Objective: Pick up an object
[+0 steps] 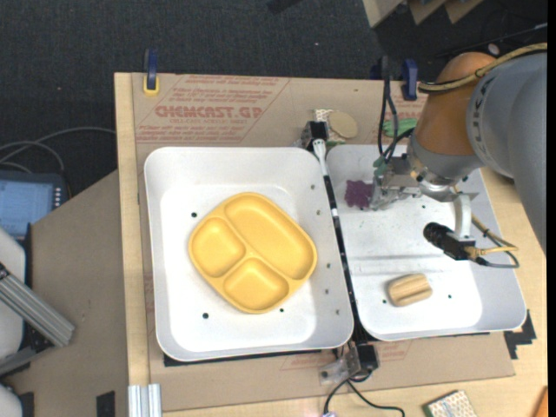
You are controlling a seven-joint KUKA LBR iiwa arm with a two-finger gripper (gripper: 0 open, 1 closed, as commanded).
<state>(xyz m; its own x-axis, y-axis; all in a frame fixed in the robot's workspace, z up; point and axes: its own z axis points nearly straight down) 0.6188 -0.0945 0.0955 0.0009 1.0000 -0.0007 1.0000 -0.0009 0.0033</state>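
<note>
While reaching into the right shallow white bin (495, 315) from the right, hovering the grey two-finger end effector (382, 189) just beside a small purple block (356, 193) at the far-left corner, apparently lining up a grasp; spread or pressed together, cannot tell. Lying nearer, a tan wooden cylinder (408, 289), long axis pointing left-right. Resting in the left white bin (165, 233), a yellow divided plastic plate (252, 252).
</note>
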